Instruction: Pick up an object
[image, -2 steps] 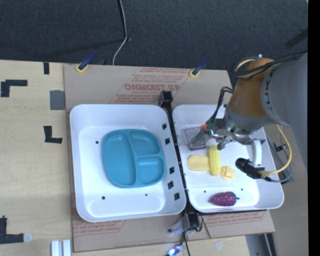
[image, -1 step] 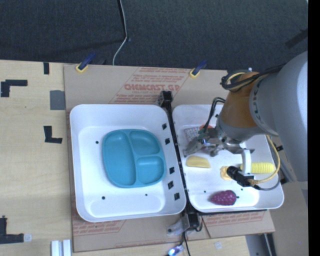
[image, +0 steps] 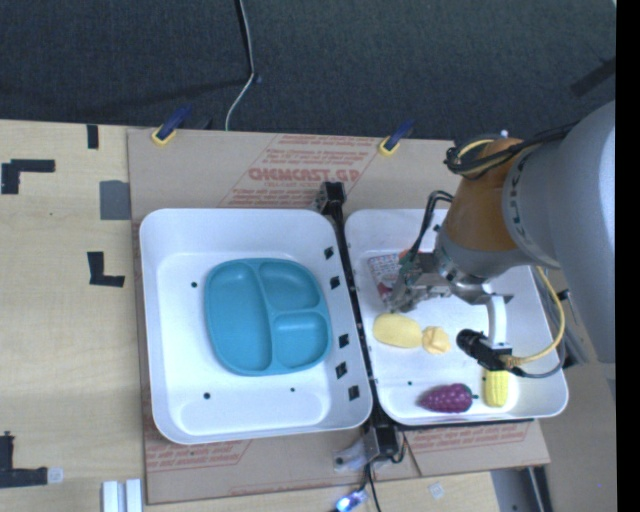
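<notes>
Arm (image: 545, 215) reaches in from right, over right bin (image: 530, 405). Gripper (image: 400, 290) low in far-left part of that bin, just above yellow lemon-shaped piece (image: 398, 331) – cannot tell its state. Smaller yellow piece (image: 436, 340) touches lemon piece on right. Purple grape bunch (image: 446, 398) and yellow corn piece (image: 497, 388) at near edge, side by side. Left bin (image: 165, 240) holds blue divided plate (image: 267, 315) – lying flat, mid-bin. Cardboard sheet (image: 290, 175) under both bins.

A smooth, matt teal plastic divided plate (image: 268, 315) lies in a glossy white plastic bin (image: 165, 300) set on brown printed cardboard (image: 290, 175) over pale wood-grain bench (image: 60, 330).
</notes>
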